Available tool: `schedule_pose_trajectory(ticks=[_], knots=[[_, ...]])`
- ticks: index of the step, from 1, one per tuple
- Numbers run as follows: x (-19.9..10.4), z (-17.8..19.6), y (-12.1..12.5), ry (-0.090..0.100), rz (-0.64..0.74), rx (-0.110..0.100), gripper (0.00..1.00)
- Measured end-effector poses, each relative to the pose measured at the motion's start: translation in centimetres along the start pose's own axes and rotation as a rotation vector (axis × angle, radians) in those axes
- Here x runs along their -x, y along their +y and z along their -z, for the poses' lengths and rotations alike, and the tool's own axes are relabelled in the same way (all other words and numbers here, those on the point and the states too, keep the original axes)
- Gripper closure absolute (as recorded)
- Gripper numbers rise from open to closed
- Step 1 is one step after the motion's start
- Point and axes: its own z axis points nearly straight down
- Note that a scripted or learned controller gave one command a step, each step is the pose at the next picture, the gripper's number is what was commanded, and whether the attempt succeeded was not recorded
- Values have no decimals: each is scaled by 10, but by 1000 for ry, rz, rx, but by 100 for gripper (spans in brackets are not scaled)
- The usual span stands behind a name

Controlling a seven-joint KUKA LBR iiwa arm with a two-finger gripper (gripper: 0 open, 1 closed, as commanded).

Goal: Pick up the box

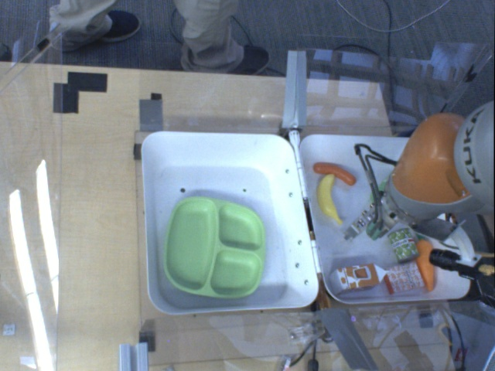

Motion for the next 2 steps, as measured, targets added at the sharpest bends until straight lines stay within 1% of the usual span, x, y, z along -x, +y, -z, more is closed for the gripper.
schedule_pose_trajectory(ticks=[1, 2], knots=[[-49, 113, -5, -1, 4, -3, 100], [-48, 124, -2, -5, 6, 3, 100]])
